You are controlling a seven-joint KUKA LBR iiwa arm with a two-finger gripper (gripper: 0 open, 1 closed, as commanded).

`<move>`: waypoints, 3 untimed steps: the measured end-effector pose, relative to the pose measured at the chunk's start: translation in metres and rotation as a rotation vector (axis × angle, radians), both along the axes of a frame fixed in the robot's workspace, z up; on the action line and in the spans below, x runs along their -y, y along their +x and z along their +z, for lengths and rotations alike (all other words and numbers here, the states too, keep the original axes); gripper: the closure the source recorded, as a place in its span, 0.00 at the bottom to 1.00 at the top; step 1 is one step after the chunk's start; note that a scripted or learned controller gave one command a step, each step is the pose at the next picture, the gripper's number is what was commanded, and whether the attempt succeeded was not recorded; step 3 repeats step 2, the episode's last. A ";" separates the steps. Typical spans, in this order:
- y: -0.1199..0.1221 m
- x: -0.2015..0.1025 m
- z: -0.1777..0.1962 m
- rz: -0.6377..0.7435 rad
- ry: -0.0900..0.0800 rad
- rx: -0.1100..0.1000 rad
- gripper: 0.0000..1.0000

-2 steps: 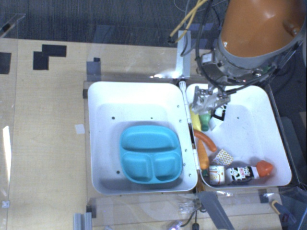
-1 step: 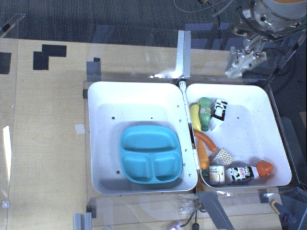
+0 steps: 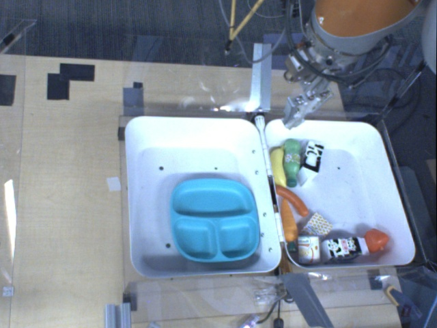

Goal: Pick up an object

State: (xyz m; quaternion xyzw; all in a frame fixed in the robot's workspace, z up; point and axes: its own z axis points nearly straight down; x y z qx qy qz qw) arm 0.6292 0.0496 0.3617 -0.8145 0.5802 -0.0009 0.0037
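Two shallow white bins sit side by side on a pale wooden bench, seen from above at a slant. The left bin (image 3: 147,183) holds a blue divided plate (image 3: 215,219) lying flat toward its near side. The right bin (image 3: 362,176) holds a cluster of small objects along its left wall and near edge. At the far left of that bin a yellow banana (image 3: 276,165) lies just beside a green bottle (image 3: 293,161), with a black-and-white card (image 3: 313,157) touching the bottle's right side. Nearer, an orange carrot (image 3: 289,214) lies along the left wall, with a small checkered packet (image 3: 318,221) beside it. Along the near edge sit a small can (image 3: 308,249), a black-and-white bottle (image 3: 341,247) on its side, and an orange ball (image 3: 377,239) at its right end.

The grey robot arm (image 3: 355,12) with its orange band reaches in from the far right. Its gripper (image 3: 298,109) hangs above the far left corner of the right bin, apart from the objects and holding nothing. Whether it is spread or pressed together cannot be told.
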 end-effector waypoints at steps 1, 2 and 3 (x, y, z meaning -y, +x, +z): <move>0.040 0.059 0.076 0.179 -0.001 0.008 1.00; 0.036 0.024 0.075 0.508 -0.002 0.008 1.00; 0.036 0.024 0.075 0.508 -0.002 0.008 1.00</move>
